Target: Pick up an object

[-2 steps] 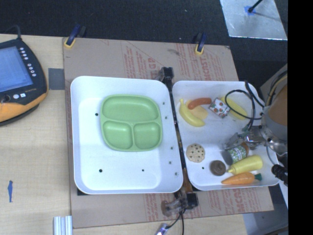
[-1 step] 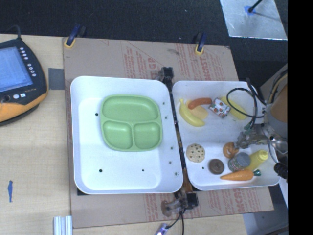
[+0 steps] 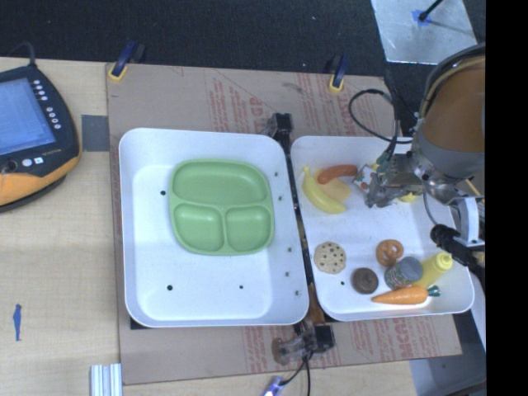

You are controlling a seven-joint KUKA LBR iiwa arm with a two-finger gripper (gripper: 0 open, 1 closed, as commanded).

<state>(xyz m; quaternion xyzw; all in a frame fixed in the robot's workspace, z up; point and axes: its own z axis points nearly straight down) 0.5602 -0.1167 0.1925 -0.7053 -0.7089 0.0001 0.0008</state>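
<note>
The right bin (image 3: 363,151) holds several toy foods. A yellow banana (image 3: 323,196) and a red sausage (image 3: 337,172) lie at its upper left. A chocolate-chip cookie (image 3: 330,256), a brown round piece (image 3: 365,280), a glazed donut (image 3: 389,251), a grey lump (image 3: 404,272), an orange carrot (image 3: 402,296) and a small yellow bottle (image 3: 436,266) lie along the front. My gripper (image 3: 378,190) hangs low in the upper middle of this bin, just right of the sausage and banana. Something yellowish (image 3: 407,194) shows partly under the wrist.
The left bin (image 3: 144,287) holds a green divided plate (image 3: 221,206). An orange and grey tablet-like pendant (image 3: 29,134) lies at the bench's left edge. Black cables (image 3: 367,110) loop above the right bin. Clamps (image 3: 124,60) hold the cardboard at the back.
</note>
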